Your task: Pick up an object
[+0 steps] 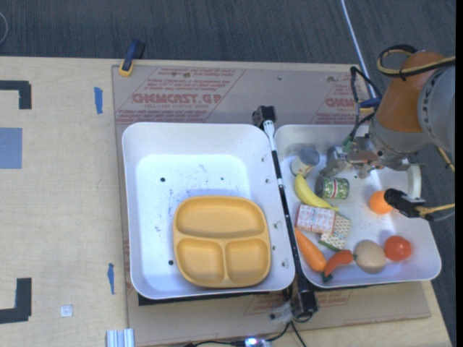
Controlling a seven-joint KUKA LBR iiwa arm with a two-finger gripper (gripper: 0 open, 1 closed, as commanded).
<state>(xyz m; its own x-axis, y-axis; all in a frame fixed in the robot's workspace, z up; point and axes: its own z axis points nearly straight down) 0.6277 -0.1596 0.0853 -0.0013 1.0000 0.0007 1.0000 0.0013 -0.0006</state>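
Robotics laboratory test bench. Indicators: a plywood bench (51,194) marked with black and blue tape; a protective sheet (217,92) under two white bins (145,194); an industrial arm (416,100) with exposed cables; plastic play food (340,230) and a sectioned tray (221,238) as test objects; grey carpet (217,13).

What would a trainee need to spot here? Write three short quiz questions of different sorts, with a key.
1. True or false: the yellow tray lies in the left bin.
2. Which is nearest the gripper? A) tomato B) green can C) carrot
3. Fill in: the banana lies in the ____ bin.

Key: 1 true; 2 B; 3 right.
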